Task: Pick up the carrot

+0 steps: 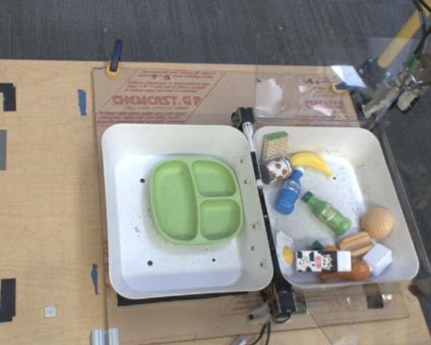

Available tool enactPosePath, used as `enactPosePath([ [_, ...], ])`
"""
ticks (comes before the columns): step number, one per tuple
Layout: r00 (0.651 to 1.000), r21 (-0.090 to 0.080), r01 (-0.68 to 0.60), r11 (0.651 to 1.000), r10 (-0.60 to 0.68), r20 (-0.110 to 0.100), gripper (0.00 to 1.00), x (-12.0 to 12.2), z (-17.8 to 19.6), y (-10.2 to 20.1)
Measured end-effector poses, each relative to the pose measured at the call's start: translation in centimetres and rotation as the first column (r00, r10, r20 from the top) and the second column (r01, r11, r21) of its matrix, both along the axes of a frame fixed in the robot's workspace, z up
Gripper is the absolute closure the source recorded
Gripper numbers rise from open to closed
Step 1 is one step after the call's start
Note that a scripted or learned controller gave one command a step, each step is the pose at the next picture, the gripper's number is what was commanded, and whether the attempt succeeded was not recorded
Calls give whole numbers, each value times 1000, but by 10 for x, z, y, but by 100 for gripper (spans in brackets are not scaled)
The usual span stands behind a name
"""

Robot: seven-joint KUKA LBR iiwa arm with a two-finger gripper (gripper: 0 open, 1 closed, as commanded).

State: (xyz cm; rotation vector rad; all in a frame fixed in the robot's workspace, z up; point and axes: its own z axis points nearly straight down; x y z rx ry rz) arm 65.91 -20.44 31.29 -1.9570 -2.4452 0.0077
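Two white bins sit on the surface. By the milk box [314, 261] lies the carrot [348, 272], small, light, smooth; grab its middle. I cannot tell how the hand [406, 85] is.

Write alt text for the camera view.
An orange carrot lies at the near edge of the right bin, partly under a milk carton, among toy food. The left bin holds a green divided plate.
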Motion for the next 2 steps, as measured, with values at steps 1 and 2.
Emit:
enactPosePath([
  [1,955,-6,295,956,-295,22,0,9,55,-19],
  [2,956,-6,294,956,-293,19,0,9,54,-19],
])
